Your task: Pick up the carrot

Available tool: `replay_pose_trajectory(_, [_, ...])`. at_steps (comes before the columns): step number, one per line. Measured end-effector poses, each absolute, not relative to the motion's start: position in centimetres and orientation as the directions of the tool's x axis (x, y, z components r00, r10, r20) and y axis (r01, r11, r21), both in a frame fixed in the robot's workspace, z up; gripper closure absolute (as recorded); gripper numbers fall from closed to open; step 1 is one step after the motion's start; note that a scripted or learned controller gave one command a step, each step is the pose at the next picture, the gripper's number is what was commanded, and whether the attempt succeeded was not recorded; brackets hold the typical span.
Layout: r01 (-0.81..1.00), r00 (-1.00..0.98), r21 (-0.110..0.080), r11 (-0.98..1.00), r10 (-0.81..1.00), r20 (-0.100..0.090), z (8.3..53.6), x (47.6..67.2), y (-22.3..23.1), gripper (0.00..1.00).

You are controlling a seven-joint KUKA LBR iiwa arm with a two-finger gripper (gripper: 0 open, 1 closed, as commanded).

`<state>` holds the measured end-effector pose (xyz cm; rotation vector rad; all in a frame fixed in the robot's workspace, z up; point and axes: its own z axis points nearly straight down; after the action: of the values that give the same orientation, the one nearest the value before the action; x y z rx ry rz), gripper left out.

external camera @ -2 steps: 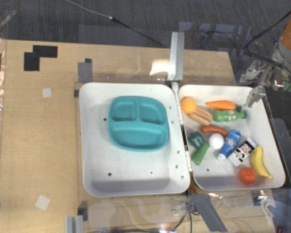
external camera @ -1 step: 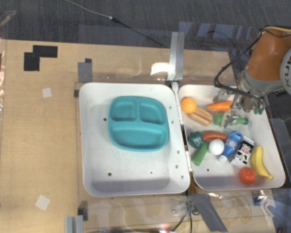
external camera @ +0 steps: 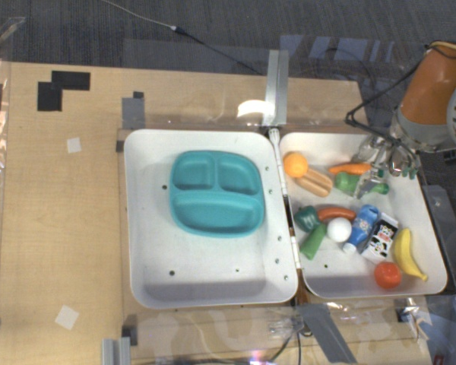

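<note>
Arm reaching in from the right, gripper sitting low over the far part of the right bin. Carrot is lying there (orange with green top), just left of the gripper, possibly touching it; view is too cluttered to be sure. Can't tell the gripper's state. Orange ball and hot dog are resting left of the carrot. Banana and tomato are sitting near right. Teal tray is lying in the left bin.
</note>
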<state>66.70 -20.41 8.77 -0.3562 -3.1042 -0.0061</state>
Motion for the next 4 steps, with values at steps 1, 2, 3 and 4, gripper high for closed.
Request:
replay_pose_trajectory(1, [0.325, -0.946, -0.004, 0.946, 0.325, 0.004, 8.8, 66.1, -15.3, 0.0])
replay_pose_trajectory(2, [0.483, -0.876, -0.007, 0.876, 0.483, 0.002, 8.8, 65.9, -11.5, 0.0])
replay_pose_trajectory(3, [0.801, -0.599, 0.003, 0.599, 0.801, 0.001, 8.6, 66.0, -14.0, 0.0])
replay_pose_trajectory(4, [0.943, -0.332, 0.0, 0.332, 0.943, 0.006, 8.6, 67.0, -16.2, 0.0])
